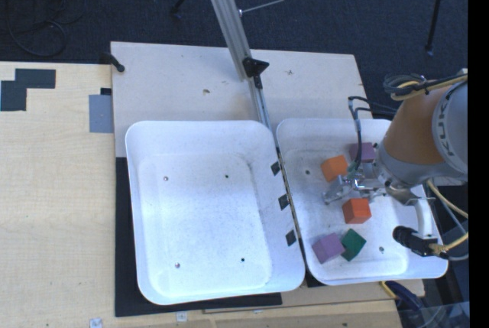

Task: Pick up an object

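So on the left there's the pale wood desk (53, 189) with a couple of dark patches on it, then the big left bin (153, 158), white and shallow, just a few small dark dots on its floor. A silver rail (229, 21) runs down at a slant from the top toward the seam between the two bins.

The right bin (306, 139) is where all the stuff is. Going across: a purple block (328, 247) sits near the front edge, a bit faded looking, with a dark green block (353, 244) touching its right side and tilted on a corner. Further back there's an orange block (334, 167), and in front of that and to the right a second, redder orange cube (357, 210). A small pinkish purple block (367, 152) is at the back, partly hidden behind a cable.

The jaws (341, 190) come in from the right, low over the bin floor, right between the two orange pieces. Metal tips look spread apart and there's nothing between them that I can see. The red-orange cube is just beside them, on the near side. Behind it all is the arm (416, 135) with its orange band.
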### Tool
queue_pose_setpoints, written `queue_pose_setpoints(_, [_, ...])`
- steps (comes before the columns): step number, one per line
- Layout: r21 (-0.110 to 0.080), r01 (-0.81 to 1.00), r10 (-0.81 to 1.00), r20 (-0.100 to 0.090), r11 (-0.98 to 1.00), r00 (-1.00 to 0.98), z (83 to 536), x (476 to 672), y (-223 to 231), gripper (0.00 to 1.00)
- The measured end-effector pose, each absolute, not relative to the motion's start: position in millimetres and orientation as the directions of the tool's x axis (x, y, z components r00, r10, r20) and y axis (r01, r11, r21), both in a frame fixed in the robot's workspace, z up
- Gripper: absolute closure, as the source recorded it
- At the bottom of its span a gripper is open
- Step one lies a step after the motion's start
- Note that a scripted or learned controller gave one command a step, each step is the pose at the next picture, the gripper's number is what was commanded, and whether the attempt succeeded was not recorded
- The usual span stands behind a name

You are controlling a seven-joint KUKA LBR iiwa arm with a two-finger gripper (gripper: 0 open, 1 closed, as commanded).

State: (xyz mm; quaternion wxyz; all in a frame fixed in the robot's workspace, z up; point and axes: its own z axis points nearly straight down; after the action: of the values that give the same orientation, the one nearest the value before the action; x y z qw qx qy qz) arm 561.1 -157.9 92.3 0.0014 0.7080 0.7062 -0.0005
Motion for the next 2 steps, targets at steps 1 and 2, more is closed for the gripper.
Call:
queue_pose_setpoints(1, [0.001, 1.0, 1.0, 0.0, -0.004, 0.004, 92.3, 535.6, -134.9, 0.0])
queue_pose_setpoints(2, [0.001, 1.0, 1.0, 0.001, -0.007, 0.007, 101.9, 535.9, -136.2, 1.0])
